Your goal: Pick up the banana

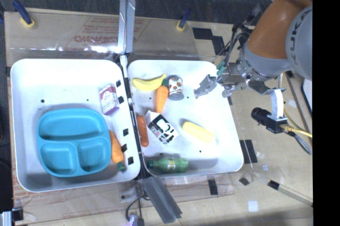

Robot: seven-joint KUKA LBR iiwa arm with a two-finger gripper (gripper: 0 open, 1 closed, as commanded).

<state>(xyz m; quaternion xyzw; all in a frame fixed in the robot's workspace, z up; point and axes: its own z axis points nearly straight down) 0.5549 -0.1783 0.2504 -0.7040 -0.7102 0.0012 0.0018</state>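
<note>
While the banana (148,83) lies curved along the far edge of the right bin (226,158), near its far-left corner, the gripper (203,86) hangs over the same bin's far-right part, well apart from the fruit and holding nothing; whether its fingers are spread or pressed together cannot be told from this slant. Between the two stand a small can (175,87) and, touching the banana's underside, a carrot (161,98) that points toward the middle of the bin. Farther in lie a black-and-white box (161,128), a reddish sausage (142,131) along the left wall, a pale yellow oblong thing (197,131) near the centre, and a green bottle (168,165) on its side against the near wall. The left bin (26,74) holds a blue divided tray (74,147), a second carrot (116,148) just beside the tray's right edge, and a small purple carton (109,99). The arm (279,28), grey with an orange band, reaches in from the right. Both bins rest on a light wooden bench (276,158) dotted with black tape marks, with blue clamps (23,13) at its far edge and dark carpet beyond.
</note>
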